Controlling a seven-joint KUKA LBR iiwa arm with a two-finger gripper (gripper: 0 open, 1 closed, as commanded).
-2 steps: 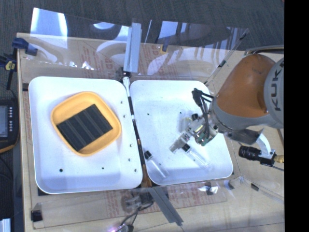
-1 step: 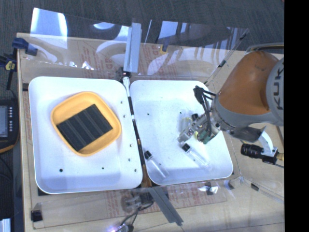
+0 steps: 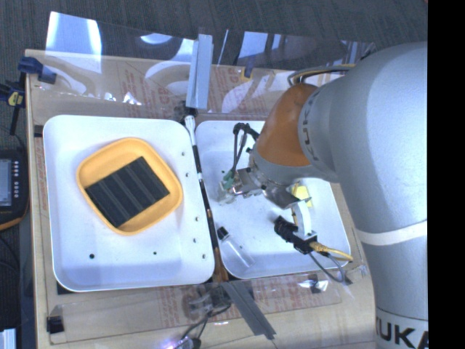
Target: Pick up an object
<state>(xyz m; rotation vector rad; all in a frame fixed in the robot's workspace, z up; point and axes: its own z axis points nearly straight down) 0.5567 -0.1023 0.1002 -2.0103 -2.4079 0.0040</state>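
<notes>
Wooden counter (image 3: 109, 315) with two white bins side by side; near edge first. At 6 o'clock of the right bin (image 3: 276, 267) you have bare floor plus a black cable plug with a yellow lead (image 3: 305, 242) hanging off the arm, low over the bin. That lead could drag or snag on the bin wall if the arm swings.

Mid frame: the arm (image 3: 363, 144) reaches in from 3 o'clock and covers most of the right bin. Its wrist hardware sits at about 9 o'clock of that bin's centre, pointing down, near the divider. You cannot tell how far apart the jaws (image 3: 236, 187) stand or whether anything is between them; they are too small and cluttered. No loose object is plain under them, so a close here may well come up with nothing.

Left bin (image 3: 65, 260): the obvious target, a yellow tray with a dark ribbed insert (image 3: 129, 186), lies flat at the bin's centre, well apart from the jaws. It is wide and shallow, so you risk a slipping edge grip.

Far side, 12 o'clock: clear plastic shields (image 3: 167, 49) glare and could hide things.
</notes>
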